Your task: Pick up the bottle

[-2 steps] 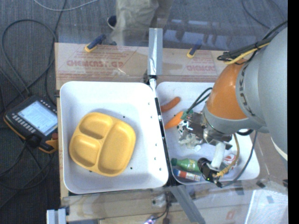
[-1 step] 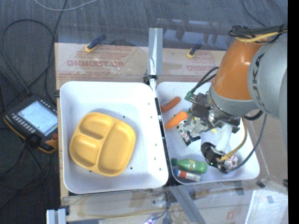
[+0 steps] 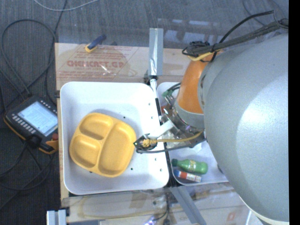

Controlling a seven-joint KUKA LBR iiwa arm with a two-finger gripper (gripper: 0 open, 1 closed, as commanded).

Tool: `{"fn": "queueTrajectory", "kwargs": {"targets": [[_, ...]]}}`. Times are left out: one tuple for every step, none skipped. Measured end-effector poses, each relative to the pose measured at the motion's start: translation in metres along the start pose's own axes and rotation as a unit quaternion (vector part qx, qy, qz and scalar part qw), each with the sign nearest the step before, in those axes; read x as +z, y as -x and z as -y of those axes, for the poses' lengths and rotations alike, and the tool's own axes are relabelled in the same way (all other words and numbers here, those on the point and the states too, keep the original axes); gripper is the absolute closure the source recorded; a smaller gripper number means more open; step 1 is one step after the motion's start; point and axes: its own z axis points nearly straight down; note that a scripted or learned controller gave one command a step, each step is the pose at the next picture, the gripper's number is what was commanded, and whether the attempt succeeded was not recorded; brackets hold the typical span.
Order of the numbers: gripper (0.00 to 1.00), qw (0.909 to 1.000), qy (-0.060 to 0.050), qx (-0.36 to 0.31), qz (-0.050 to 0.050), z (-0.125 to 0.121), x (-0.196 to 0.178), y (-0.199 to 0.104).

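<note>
A small green bottle [image 3: 191,165] lies on its side near the front of the right bin [image 3: 174,89], its dark cap pointing left. My gripper [image 3: 174,131] hangs below the orange wrist band, over the right bin's left side and close to the wall between the two bins. It is behind the bottle and a little to its left, apart from it. The big grey arm hides most of the right bin.
A yellow divided plate [image 3: 103,144] lies in the left bin [image 3: 108,90]. A red, white and blue tube [image 3: 188,176] lies just in front of the bottle. A thin cable with a yellow end [image 3: 146,143] reaches over the dividing wall towards the plate.
</note>
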Motion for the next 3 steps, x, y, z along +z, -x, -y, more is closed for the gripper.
{"fn": "queueTrajectory", "kwargs": {"targets": [[1.00, 0.9984, 0.001, 0.056, 0.000, -0.052, 0.037, -0.043], [1.00, 0.9971, 0.001, 0.076, -0.001, -0.051, -0.043, -0.037], [1.00, 0.9990, 0.000, 0.045, -0.002, 0.127, -0.087, -0.077]]}}
